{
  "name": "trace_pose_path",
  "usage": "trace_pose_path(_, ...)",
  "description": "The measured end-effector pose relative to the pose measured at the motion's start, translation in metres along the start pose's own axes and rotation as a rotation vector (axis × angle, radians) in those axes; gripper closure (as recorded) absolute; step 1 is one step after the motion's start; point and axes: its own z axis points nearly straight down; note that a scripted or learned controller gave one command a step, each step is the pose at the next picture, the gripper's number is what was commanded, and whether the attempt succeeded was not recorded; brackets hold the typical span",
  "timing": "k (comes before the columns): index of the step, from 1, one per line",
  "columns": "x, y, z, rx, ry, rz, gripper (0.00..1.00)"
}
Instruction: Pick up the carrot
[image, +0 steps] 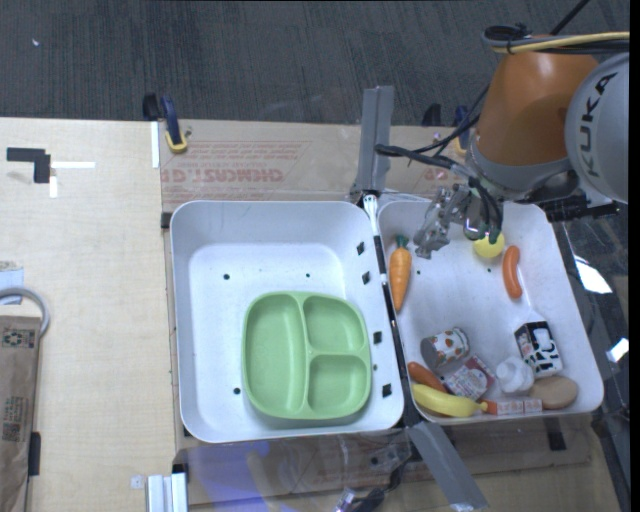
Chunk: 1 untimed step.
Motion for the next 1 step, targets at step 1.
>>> trace_pose_path(1, 0.0596, 0.0133, 0.0004, -0.001, 0.001, -0.27, 1.0)
